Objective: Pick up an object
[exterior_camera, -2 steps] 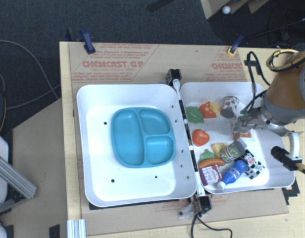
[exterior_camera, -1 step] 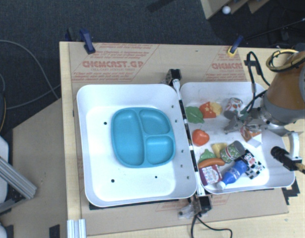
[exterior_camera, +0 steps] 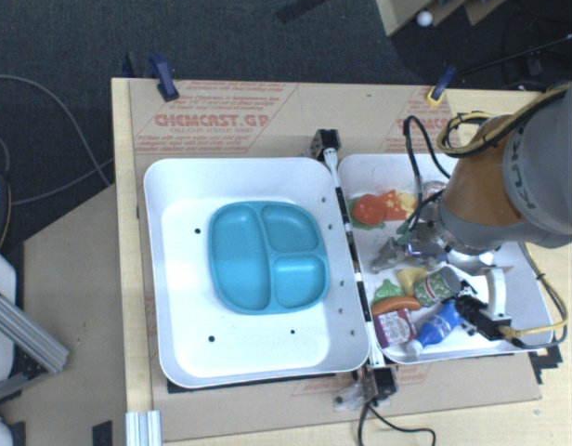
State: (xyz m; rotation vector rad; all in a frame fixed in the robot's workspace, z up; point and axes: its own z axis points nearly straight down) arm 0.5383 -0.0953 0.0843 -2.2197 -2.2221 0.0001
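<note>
pincer (exterior_camera: 395, 252) over R bin (exterior_camera: 523, 295) | red toy (exterior_camera: 371, 209) just above-left, apart

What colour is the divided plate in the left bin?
Light blue; the three-compartment plastic plate shows best in the overhead camera view.

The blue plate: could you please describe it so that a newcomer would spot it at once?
Of the two white bins, take the left bin. The plate lies flat in its middle: turquoise, rounded, split into three compartments, well apart from the jumbled items in the right bin.

Blue divided plate (exterior_camera: 267, 256) in left white bin (exterior_camera: 175, 342), blue clamps (exterior_camera: 162, 77) on bench edge
</note>
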